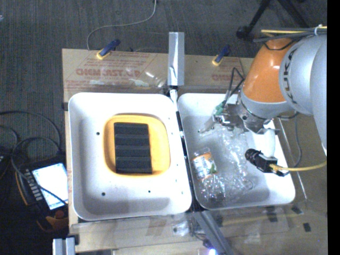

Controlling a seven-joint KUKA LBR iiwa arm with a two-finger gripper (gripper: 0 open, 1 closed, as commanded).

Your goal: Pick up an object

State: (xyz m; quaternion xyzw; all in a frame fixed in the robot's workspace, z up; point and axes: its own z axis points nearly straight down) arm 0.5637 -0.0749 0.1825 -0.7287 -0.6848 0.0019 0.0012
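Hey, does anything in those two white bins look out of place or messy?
Mostly tidy. The yellow tray with its black insert sits squarely in the left bin. In the right bin, crumpled clear plastic lies loose around a small packet, looking messy but not spilled.

Two blue-and-yellow clamps, one at eleven o'clock and one at one o'clock, grip the bench's cardboard sheet, a metal post stands at twelve between the bins, and a lit handheld screen with black cables lies at eight o'clock.
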